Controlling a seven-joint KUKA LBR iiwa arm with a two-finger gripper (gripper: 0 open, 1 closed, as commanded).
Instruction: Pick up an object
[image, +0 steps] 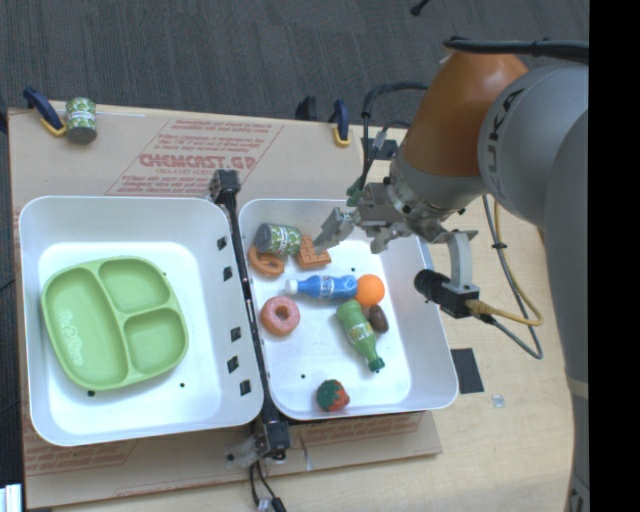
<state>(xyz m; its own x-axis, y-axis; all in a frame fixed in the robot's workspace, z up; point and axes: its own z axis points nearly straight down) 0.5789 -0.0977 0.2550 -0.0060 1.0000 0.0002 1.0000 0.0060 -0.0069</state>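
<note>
In the right bin (432, 372), nearest at 6 o'clock, lies a strawberry (333, 396). Beyond it a green bottle (359, 335) slants, a dark fig (378, 318) just beside it at 3 o'clock. A pink donut (280, 316) sits at 9 o'clock. Toward the centre lie a blue bottle (326, 288) and an orange (370, 289) touching its cap end. Further back, at 11 o'clock, are a brown ring (266, 263), a green can (277, 239) and a waffle (313, 256). The gripper (335, 229) hovers over the waffle's 1 o'clock corner; whether it is parted or closed I cannot tell. The left bin (40, 225) holds a green tray (113, 322).
</note>
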